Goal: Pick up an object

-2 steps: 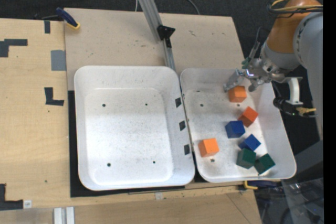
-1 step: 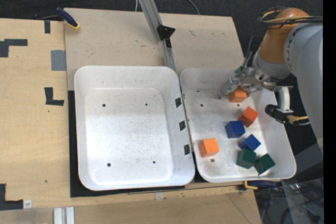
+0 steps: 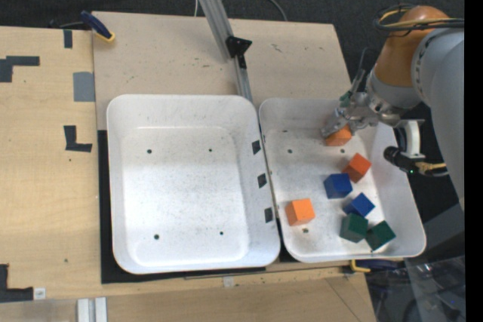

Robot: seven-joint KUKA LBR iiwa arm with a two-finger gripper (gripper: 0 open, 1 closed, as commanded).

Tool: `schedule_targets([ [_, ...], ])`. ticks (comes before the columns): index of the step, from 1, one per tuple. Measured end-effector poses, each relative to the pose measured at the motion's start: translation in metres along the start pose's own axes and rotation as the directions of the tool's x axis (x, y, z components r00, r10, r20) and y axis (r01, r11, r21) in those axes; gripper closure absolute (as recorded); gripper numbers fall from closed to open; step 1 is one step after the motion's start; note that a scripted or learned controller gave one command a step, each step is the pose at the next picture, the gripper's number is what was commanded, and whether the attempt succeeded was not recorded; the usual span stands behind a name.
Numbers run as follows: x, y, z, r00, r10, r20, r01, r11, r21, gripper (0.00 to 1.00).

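Note:
In the right bin (image 3: 302,113), my gripper (image 3: 344,129) is down at the far end, reaching in from the right. A small orange block (image 3: 336,137) sits between its fingertips, partly covered by them, and the fingers are closed on it. Loose on the bin floor lie another orange block (image 3: 359,165), a brighter orange cube (image 3: 300,211), two blue cubes (image 3: 338,185) (image 3: 361,204) and two dark green blocks (image 3: 352,227) (image 3: 380,234).
The left bin (image 3: 121,162) lies beside the right one, sharing a raised rim. A slanted metal pole (image 3: 215,4) crosses above the far edge of the bins. The arm's grey body and orange band (image 3: 407,49) stand over the right bin's far right corner.

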State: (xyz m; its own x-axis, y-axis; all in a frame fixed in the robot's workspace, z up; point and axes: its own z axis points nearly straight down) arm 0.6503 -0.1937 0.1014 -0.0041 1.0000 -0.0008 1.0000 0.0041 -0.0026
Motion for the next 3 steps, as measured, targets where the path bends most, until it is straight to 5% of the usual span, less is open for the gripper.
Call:
schedule_targets([
  [2,-0.012,0.006,-0.108,1.0,0.002,0.001,-0.002,1.0,-0.007,1.0],
  [3,-0.012,0.006,-0.131,1.0,0.002,0.0,-0.002,1.0,-0.004,1.0],
])
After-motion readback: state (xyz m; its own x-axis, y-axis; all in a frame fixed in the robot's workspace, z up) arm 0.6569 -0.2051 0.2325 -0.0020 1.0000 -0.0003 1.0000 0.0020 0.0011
